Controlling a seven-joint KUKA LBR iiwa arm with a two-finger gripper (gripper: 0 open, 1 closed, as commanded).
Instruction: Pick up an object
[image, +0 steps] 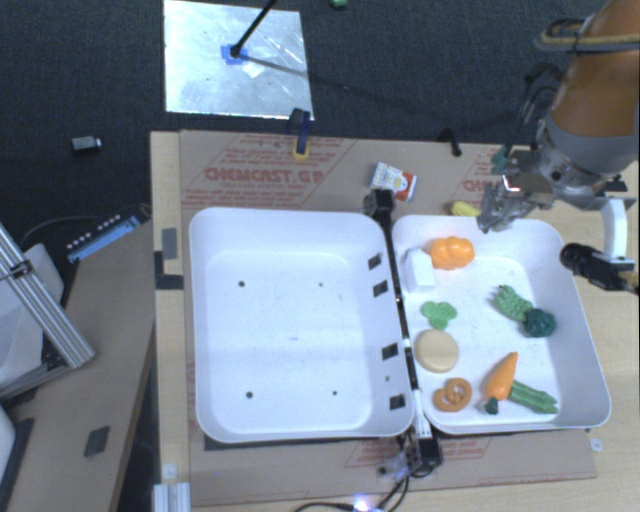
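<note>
Brown cardboard covered the surface (250, 165) under two white bins; I saw the left bin (290, 320) bare and the right bin (575, 300) holding an orange pepper (452, 252), broccoli (437, 314), a pretzel (452, 394) and a carrot (500, 376). My gripper (493, 215) hovered above the right bin's far rim, beside a yellow piece (462, 209); I could not tell how its jaws stood.

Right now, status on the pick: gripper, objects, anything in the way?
Gripper over right bin's far rim, nothing visibly held. Orange pepper, carrot, pretzel lying in bin. No obstruction seen over pepper.
</note>
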